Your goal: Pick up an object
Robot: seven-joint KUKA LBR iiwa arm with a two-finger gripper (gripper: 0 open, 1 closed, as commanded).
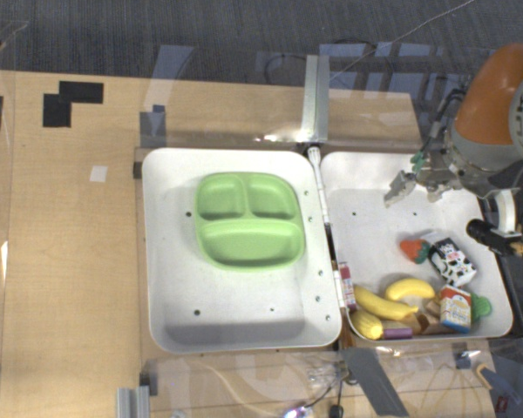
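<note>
So from my feed, nearest me in the right bin [366, 233] there's a little pile jammed into its near right corner: two bananas [390, 301], a small carton [456, 310] with something green [480, 305] just behind it, all touching or close to it. A bit farther back sits a black-and-white cow-spotted toy [451, 264] with an orange-red piece [413, 250] right beside it on the left. The left bin [170, 233] has a green divided plate [248, 219] lying flat around its middle. Farther back, up near the far right corner of the right bin, I've got the hand [414, 183] hanging over bare bin floor, well apart from the pile. Its fingers look spread apart with nothing between them. The wooden surface [70, 233] runs off to the left.
</note>
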